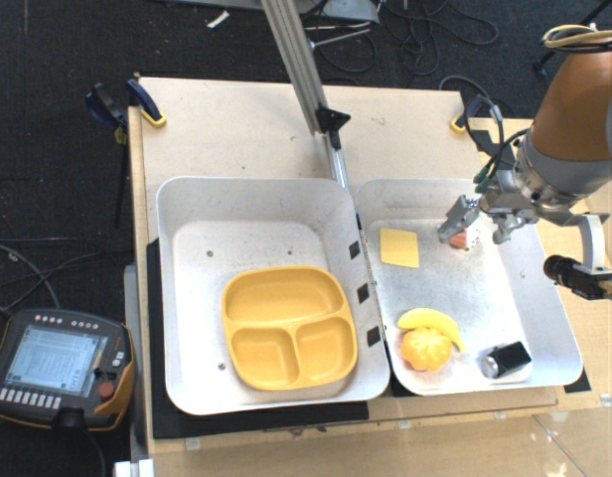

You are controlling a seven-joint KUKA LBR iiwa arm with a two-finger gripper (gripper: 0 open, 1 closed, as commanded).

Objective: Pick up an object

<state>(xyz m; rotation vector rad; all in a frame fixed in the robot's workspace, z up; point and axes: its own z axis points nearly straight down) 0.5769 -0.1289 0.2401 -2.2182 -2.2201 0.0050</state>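
Observation:
My gripper (479, 231) hangs over the back of the right bin (544, 296) with its two fingers spread apart, open and with nothing between them. A small red and white object (463, 240) lies just under the left fingertip (454, 230); I cannot tell whether they touch. A flat yellow square (399, 247) lies to the gripper's left. Toward the front of the bin are a banana (431, 322), an orange (426, 351) right against it, and a black cylinder (506, 360).
The left bin (187, 217) holds a yellow divided tray (286, 326). A metal pole (301, 58) slants across the bench's back down to the ridge between the bins. A teach pendant (53, 366) lies off the bench at the left.

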